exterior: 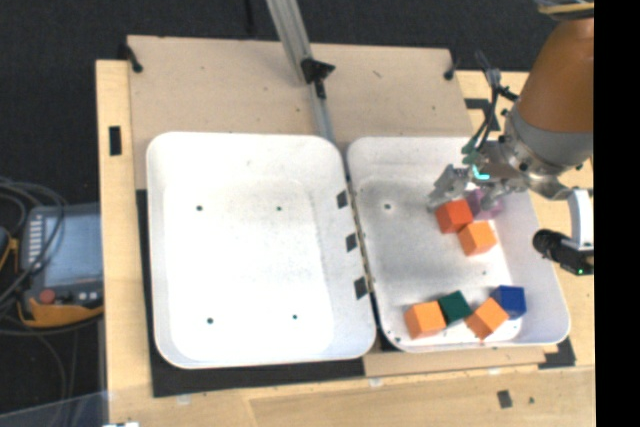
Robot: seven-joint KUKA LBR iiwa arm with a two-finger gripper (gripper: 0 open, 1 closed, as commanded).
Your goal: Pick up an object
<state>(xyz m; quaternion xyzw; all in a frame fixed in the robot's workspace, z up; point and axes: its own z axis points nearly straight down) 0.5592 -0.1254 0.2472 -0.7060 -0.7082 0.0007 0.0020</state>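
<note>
Gripper (468,183) sits low over my right shallow white bin (400,170), just above a red-orange block (455,215); I cannot tell its grasp state. An orange cube (478,237) lies just beside that block, nearer me.

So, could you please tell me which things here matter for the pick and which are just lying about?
Job in hand:
tool
red-orange block
orange block
right bin

Lying about:
left bin
green block
blue block
handheld pendant
</note>
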